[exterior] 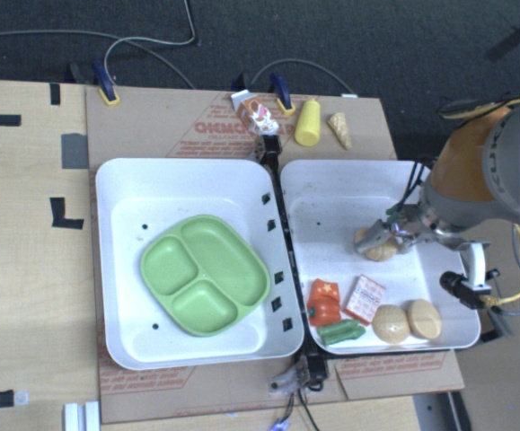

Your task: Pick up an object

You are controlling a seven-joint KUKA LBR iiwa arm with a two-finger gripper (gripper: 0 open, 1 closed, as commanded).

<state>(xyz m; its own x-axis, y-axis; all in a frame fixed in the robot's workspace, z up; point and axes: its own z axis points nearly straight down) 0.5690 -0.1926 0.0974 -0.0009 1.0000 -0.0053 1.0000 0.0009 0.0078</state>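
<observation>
Two-finger metal gripper (383, 239) low in right white bin (331, 182), fingers spread astride tan rounded bread-like piece (379, 250), touching it; piece sits on bin floor. Grey arm with orange band (469, 173) enters from 3 o'clock, wrist angled down-left. Open floor toward 11 o'clock. Toward 6 o'clock along near wall: red packet (324, 300), green bean-shaped toy (339, 332), red-white box (364, 298), two tan round buns (407, 321). Left white bin (120, 187) holds green divided plate (205, 274).

Tool (378, 239) over tan lump (379, 250)
</observation>
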